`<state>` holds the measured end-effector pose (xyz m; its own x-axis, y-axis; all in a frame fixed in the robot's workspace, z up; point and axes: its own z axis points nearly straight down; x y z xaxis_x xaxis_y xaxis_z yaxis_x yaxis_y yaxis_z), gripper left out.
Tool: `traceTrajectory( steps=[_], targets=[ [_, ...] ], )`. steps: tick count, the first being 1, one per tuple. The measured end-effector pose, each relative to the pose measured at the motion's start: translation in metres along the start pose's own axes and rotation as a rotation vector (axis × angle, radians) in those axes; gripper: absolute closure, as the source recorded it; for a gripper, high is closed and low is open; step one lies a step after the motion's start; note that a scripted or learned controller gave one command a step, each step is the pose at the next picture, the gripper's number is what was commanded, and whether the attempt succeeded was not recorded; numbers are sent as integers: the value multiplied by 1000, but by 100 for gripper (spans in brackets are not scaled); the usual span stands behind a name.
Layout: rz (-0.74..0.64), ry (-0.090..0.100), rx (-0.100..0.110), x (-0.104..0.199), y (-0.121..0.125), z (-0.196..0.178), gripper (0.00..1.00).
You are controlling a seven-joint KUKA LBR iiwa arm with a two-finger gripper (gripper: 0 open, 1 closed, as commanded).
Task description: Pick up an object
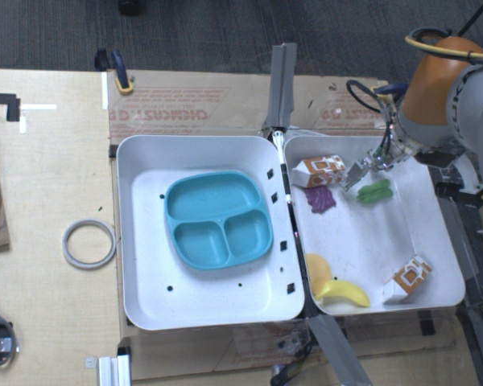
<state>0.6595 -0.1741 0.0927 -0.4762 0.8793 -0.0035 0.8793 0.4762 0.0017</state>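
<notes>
- Your likeliest target, the green object [374, 192], lies in the upper part of the right bin [435, 240], just below and beside the gripper [362, 171]; it looks soft-edged and oblong.
- You see the gripper low over the bin near its back wall, but you cannot tell whether its fingers are spread or pressed together, and nothing shows between them.
- To the gripper's side, toward the divider, sits a small orange-and-white carton [319, 170], with a crumpled purple piece [321, 199] touching its lower edge.
- At the bin's front edge you have a smooth yellow banana [334, 286] in the near-left corner and a second orange-and-white carton [408, 279] near the right corner, well apart from each other.
- The middle of the right bin's white floor is open room.
- In the left bin [137, 215] a glossy blue tray [219, 219] with three compartments lies centred, with bare floor all round it.
- Outside the bins, the pale wooden bench [48, 183] carries a grey ring [89, 243]; dark carpet runs behind.
</notes>
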Motion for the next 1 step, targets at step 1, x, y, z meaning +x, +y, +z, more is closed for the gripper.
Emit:
traceTrajectory(
  steps=[1],
  targets=[
    [-25,2,2,28,-47,0,0]
  ],
)
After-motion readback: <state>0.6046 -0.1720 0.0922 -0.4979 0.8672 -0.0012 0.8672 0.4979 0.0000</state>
